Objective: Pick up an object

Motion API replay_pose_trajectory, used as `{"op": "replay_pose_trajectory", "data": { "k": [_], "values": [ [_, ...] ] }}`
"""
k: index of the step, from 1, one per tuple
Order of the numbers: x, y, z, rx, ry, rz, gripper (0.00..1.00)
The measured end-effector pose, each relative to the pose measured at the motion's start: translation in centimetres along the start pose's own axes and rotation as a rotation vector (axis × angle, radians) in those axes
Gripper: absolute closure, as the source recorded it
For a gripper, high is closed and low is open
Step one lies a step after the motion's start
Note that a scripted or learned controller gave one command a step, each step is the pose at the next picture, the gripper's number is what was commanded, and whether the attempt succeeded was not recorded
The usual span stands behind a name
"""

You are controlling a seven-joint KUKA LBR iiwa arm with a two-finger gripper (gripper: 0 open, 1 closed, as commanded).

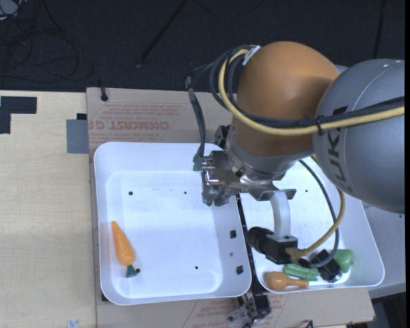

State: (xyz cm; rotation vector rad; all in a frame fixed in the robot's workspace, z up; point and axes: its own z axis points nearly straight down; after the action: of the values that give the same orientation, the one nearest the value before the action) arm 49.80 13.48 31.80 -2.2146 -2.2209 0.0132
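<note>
I've got the arm (307, 115) reaching in from the right, its orange dome hanging over the seam between the two bins. The gripper (214, 186) sits low at the right wall of the left bin (100, 203), and from up here I can't tell how far open it is or whether it has anything. The toy carrot (123, 244) lies alone near the front-left corner of the left bin, well apart from the gripper. In the right bin (370, 248), a green toy vegetable (301, 270) and an orange-yellow toy (285, 281) huddle along the front edge.
</note>
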Motion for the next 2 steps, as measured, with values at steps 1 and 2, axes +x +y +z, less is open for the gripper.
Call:
{"op": "replay_pose_trajectory", "data": {
  "k": [1, 2],
  "values": [
    [-2.95, 2.91, 8.71, 0.002, -0.002, 0.006, 1.0],
    [-2.82, 2.93, 8.17, -0.005, 0.001, 0.006, 0.0]
  ]
}}
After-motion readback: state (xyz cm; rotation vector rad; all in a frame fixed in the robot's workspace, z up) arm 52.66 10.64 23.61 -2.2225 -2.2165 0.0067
